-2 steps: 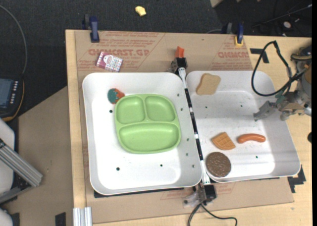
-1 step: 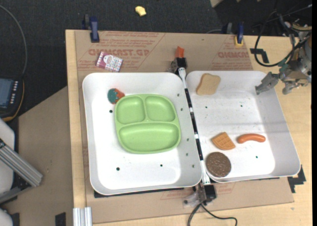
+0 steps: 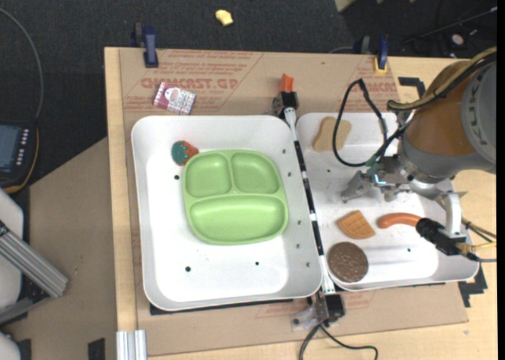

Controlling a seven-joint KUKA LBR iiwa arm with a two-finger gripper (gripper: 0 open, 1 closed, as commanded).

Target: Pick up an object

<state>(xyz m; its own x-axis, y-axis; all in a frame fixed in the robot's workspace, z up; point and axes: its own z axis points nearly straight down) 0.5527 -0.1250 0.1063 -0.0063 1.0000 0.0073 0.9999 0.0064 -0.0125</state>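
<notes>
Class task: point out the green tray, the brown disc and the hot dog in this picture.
Green tray [image 3: 234, 219]: camera view, floor of its large compartment.
Brown disc [image 3: 348, 262]: camera view, centre of its top.
Hot dog [image 3: 400, 220]: camera view, middle of its length.

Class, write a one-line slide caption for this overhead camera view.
Grey arm's gripper hovers in the right white bin above orange waffle, red sausage, brown cookie; green divided plate fills left bin.

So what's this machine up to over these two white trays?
A robot arm reaches in from the right over the right bin, meant to pick something up. Its gripper hangs above the bin floor, holding nothing I can see. Below it lie an orange waffle-like piece, a sausage and a brown cookie. The left bin holds a green divided plate.
</notes>
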